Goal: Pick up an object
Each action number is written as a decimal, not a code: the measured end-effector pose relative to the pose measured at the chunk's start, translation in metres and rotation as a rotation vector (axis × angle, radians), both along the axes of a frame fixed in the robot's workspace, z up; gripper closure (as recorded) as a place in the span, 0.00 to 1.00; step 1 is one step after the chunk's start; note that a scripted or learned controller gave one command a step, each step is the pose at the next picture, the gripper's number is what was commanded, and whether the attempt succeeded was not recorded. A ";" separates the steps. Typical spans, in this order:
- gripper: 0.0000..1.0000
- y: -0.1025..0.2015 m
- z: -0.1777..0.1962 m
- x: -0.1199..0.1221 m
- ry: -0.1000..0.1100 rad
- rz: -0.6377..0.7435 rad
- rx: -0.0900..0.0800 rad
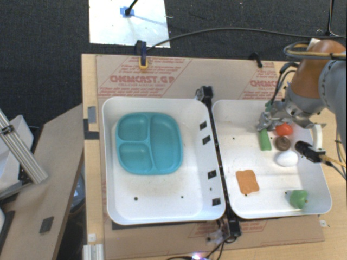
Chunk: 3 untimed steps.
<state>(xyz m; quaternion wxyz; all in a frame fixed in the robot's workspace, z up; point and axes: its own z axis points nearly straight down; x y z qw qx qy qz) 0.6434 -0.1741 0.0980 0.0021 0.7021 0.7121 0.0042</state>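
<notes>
Right bin (238,210): far right crowded with green stick (264,140), red piece (283,129), brown ball (282,143), white egg (286,158). Orange slab (247,181) and green ball (297,198) near front. Left part open. Left bin (157,207): teal tray (149,143) fills middle; front strip bare.

The two bins (162,213) look like smooth white plastic with a light gloss. To the left of the claw (269,119), the teal tray (149,143) seems smooth, matt plastic. The bench board (179,72) is covered with brownish paper printed in red, matt. Just below the claw, the white egg-shaped object (286,158) is glossy; the orange slab (247,181) looks rough and dull.
</notes>
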 end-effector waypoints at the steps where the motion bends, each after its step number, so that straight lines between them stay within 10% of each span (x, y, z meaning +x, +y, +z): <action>1: 1.00 0.001 0.048 0.010 0.002 -0.008 -0.005; 3: 1.00 -0.006 0.160 0.017 0.000 -0.007 -0.006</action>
